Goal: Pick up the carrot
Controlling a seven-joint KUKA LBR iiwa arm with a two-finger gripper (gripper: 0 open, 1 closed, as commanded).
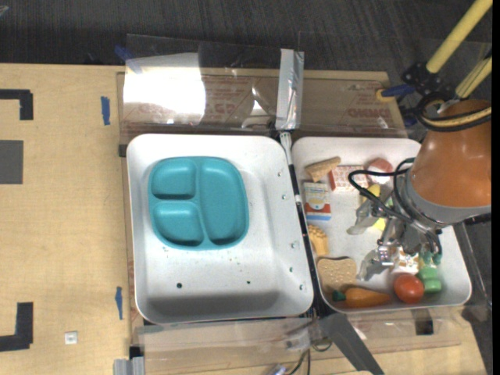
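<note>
The carrot [366,296], a smooth orange taper with a green tip, lies along the near wall of the right bin [461,287], just below and a little left of the pincer [380,262]. A glossy red tomato [408,288] sits right of the carrot's thick end, and a round slice of toast [337,270] lies left of the pincer. The metal pincer hangs over the bin's clutter, its fingers apart with nothing between them. Farther left, a teal compartment plate [200,201] rests in the left bin [266,287].
</note>
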